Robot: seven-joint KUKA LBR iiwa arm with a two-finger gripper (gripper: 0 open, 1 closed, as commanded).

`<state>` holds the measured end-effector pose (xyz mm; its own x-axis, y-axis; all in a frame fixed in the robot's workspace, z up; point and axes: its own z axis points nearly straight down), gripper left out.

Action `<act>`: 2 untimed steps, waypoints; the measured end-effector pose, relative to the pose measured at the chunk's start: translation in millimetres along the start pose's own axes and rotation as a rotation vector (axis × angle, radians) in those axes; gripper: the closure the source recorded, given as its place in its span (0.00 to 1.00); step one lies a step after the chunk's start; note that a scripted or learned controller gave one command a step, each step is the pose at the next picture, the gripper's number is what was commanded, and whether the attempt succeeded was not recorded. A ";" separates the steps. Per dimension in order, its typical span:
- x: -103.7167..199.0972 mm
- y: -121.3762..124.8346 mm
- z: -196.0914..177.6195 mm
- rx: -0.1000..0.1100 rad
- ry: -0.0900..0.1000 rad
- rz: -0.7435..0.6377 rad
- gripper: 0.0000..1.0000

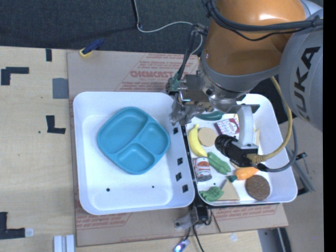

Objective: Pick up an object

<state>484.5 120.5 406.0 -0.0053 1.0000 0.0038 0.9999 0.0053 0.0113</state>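
The gripper [181, 109] hangs just up and left of the banana [197, 140], over the walls where the two bins meet. The wrist hides its tips, so I cannot tell whether it is open or closed, and nothing shows held in it.

The main risk, as I judge it, is where it stands. A straight descent from here would likely strike the bin wall left of the banana instead of any object. The banana lies close along that wall, leaving little room on its left side, so a grasp could skid off its curve. To the banana's right the items are crowded and touching. A closing grip there could catch two things, or nudge the small can [202, 168] below the banana into its neighbours.

Counted:
- two white bins, the right bin [277, 121] holding the banana and the left bin [86, 156]
- one blue divided plate [134, 139], well left of the banana
- one banana
- one small can
- one tan disc [208, 136], touching the banana's right side
- one red-and-white packet [227, 126], up and right of the banana
- one carrot [245, 173], down and right of the banana
- one brown round biscuit [257, 187], beyond the carrot

Several green pieces near the banana are too jumbled to count
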 end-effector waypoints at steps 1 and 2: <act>-0.9 -0.8 -2.6 0.013 -0.006 0.002 1.00; 25.6 35.0 116.0 0.022 -0.008 0.002 1.00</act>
<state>520.7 146.8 290.5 -0.0028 1.0000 -0.0041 0.9999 0.0028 -0.0112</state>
